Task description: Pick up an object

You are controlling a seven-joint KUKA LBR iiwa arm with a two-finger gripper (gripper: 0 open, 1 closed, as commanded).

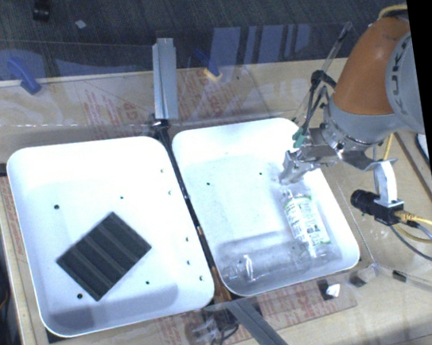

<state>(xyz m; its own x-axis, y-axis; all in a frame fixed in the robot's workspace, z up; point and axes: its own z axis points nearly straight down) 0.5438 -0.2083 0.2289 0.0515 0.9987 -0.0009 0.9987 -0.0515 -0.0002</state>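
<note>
A flat black ribbed pad (104, 255) lies in the left bin (31, 171), tilted, toward the front. In the right bin (220, 147) a clear plastic bottle (265, 261) lies on its side along the front wall. A second small bottle with a white and green label (304, 223) lies near the right wall, pointing front to back. My gripper (290, 168) hangs over the right bin's right side, just above the labelled bottle's far end. Nothing shows between its fingers.
A grey metal bar (163, 79) stands behind the divider between the bins. A grey bracket (256, 330) juts out at the front of the bench. Cables (414, 230) trail on the bench to the right of the right bin.
</note>
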